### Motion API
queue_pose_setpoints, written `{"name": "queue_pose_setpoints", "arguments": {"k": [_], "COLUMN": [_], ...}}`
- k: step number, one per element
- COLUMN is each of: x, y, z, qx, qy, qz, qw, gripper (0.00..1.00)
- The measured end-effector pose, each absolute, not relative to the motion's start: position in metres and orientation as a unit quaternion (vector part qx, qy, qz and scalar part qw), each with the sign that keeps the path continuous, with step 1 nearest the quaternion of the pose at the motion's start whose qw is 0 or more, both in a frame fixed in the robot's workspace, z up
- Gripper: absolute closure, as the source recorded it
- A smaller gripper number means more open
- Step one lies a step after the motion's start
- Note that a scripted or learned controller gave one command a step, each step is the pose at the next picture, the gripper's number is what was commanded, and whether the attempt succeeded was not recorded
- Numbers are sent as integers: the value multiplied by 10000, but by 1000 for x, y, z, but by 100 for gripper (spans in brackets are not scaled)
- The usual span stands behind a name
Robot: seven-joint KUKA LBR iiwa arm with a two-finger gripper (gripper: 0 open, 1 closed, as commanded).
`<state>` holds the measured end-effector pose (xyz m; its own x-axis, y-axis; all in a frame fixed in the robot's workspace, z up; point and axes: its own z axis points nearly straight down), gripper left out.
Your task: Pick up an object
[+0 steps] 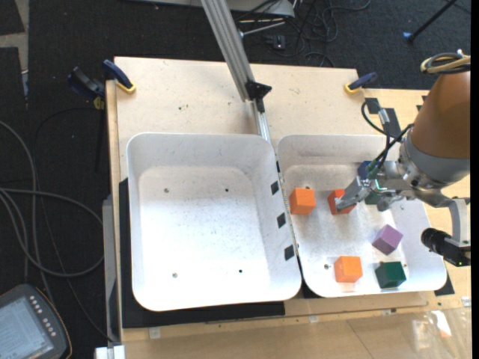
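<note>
In the right bin [314, 155] lie several small blocks. An orange cube [303, 200] sits near the bin's left wall, and a second orange cube [348, 268] lies toward the front. A purple block [388, 239] and a dark green cube [391, 274] rest at the front right. A red block [341, 201] sits mid-bin, with my gripper [352, 199] down right at it, touching or partly covering its right side. Whether the red block is between the fingers cannot be made out.
The left bin [142, 200] stands beside the right one, sharing a middle wall with black clips [282, 219]. A slanted metal bar [228, 36] reaches from the back to the bins' junction. Clamps sit at the bench's rear corners.
</note>
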<state>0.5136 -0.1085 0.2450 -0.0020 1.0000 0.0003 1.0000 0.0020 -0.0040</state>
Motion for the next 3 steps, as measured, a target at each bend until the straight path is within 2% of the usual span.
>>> {"name": "queue_pose_setpoints", "arguments": {"k": [1,3], "x": [514,519], "y": [-109,-107], "z": [247,123], "qx": [-7071,-7073], "qy": [-7071,-7069], "qz": [0,19], "qw": [-1,28], "gripper": [0,0]}}
